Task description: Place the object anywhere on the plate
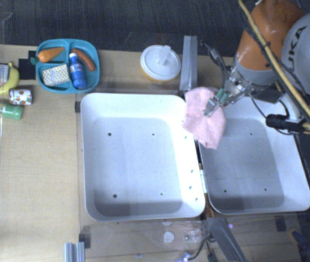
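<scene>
Cloth point(204, 123) – pink, clamped in the gripper point(216, 102) – hangs over the seam between two white bins point(138, 157) on a wooden bench point(29, 168); blue tray point(67, 65) holds toy food

Two bins sit side by side at frame centre: the left bin point(138, 157) and the right bin point(258, 168). A cloth point(203, 121) hangs over their shared rim near the top, the gripper point(216, 103) on its upper right. At upper left lies a divided tray point(92, 64), a lidded cup point(161, 63) to its right.
</scene>
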Robot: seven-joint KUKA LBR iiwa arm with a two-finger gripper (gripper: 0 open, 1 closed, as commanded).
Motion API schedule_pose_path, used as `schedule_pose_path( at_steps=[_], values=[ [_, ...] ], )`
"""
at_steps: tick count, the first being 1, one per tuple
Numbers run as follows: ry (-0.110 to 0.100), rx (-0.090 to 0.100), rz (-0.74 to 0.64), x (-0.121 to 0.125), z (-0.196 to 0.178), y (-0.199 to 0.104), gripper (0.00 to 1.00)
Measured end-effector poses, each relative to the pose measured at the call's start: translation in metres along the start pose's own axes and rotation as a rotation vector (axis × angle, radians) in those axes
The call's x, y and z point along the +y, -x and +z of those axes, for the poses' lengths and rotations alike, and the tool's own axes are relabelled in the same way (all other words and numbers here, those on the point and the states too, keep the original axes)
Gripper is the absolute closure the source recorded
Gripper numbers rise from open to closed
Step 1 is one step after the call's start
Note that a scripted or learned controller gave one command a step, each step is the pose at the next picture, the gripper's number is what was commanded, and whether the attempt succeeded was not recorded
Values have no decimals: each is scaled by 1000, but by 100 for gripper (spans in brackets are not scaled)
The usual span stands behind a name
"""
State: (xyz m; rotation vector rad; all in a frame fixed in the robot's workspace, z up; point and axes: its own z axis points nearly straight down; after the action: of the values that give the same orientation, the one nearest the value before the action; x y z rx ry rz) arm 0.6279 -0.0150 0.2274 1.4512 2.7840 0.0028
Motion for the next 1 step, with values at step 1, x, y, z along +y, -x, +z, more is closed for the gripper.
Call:
schedule_pose_path(
  at_steps=[1],
  values=[
    [1,1,-401,18,6,-56,100]
  ],
)
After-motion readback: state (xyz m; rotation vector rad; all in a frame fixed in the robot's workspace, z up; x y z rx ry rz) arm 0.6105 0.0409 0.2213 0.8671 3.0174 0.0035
